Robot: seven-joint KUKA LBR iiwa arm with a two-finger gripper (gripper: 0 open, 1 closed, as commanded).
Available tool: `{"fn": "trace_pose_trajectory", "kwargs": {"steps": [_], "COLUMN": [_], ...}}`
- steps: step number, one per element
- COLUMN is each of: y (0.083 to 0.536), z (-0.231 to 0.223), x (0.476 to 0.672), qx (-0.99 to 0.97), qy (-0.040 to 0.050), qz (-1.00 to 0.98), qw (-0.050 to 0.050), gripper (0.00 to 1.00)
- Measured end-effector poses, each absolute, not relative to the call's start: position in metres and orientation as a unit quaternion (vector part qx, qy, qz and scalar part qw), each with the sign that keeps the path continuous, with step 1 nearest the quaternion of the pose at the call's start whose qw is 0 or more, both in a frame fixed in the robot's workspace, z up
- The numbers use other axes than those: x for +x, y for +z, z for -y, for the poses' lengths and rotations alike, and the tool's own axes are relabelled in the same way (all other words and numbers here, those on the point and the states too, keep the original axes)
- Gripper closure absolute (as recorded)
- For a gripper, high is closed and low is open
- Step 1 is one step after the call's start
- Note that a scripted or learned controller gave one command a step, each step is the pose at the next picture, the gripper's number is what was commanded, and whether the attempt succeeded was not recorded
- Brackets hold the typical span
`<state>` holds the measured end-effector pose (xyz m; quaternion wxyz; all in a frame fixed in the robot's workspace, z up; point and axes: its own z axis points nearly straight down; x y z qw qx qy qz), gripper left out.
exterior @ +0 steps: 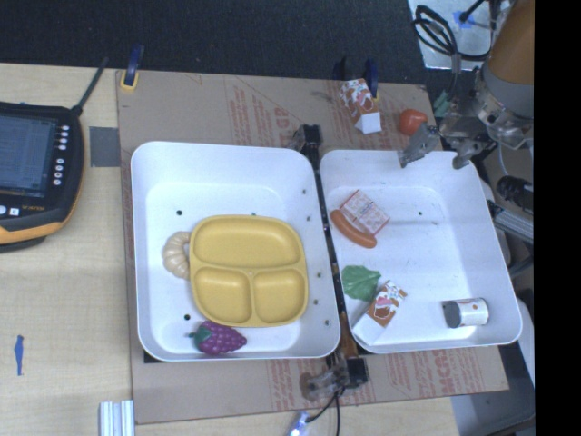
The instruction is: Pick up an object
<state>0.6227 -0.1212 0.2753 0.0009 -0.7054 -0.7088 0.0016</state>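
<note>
Grapes (219, 339) and yellow tray (247, 268) share left bin (154, 166).

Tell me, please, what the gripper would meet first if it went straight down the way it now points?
Probably the far rim of the right bin or its bare floor just inside. The gripper hangs open above that edge; depth is hard to judge.

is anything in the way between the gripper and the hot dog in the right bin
Nothing visible. The gripper hangs open at the right bin's far rim, and the hot dog lies across bare white floor, touched only by a small packet on its far side.
</note>
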Motion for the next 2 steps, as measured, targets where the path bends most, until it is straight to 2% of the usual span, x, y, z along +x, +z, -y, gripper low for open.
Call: {"fn": "trace_pose_trajectory", "kwargs": {"steps": [1, 2], "y": [0.097, 0.092], "z": [0.100, 0.119], "x": [0.636, 0.591], "qx": [-0.706, -0.705], "qy": [0.0000, 0.0017], "qz": [0.709, 0.709], "qw": [-0.001, 0.001], "gripper": [0.00, 0.00]}}
